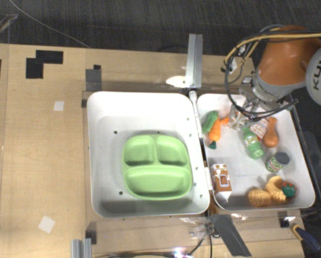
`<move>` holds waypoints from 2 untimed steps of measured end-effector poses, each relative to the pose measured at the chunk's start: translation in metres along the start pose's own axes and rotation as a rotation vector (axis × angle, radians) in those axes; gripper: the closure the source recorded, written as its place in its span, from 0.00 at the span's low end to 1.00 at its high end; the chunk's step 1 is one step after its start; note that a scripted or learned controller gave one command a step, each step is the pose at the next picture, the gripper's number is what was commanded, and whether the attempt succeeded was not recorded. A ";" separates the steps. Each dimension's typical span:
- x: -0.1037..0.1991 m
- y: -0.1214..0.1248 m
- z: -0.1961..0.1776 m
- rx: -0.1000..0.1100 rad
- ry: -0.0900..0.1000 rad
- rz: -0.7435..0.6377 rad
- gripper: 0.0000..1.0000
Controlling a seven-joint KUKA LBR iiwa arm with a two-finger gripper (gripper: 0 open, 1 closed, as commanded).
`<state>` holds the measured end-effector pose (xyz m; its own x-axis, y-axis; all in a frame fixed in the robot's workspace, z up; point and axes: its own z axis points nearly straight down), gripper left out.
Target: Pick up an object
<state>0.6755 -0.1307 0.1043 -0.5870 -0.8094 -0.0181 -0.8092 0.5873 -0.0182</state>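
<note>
Croissant [275,189] at front edge; jaws [236,118] prob. over carrot [215,131].

The right bin [305,184] is crowded from 12 to 6 o'clock; bare floor is left at its centre.
</note>
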 end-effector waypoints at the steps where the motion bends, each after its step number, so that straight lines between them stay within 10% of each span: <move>1: -0.065 0.046 -0.090 -0.002 0.001 0.059 1.00; 2: 0.028 0.032 -0.061 -0.012 0.013 -0.110 1.00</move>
<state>0.6321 -0.1346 0.1645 -0.4951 -0.8688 -0.0035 -0.8688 0.4951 -0.0070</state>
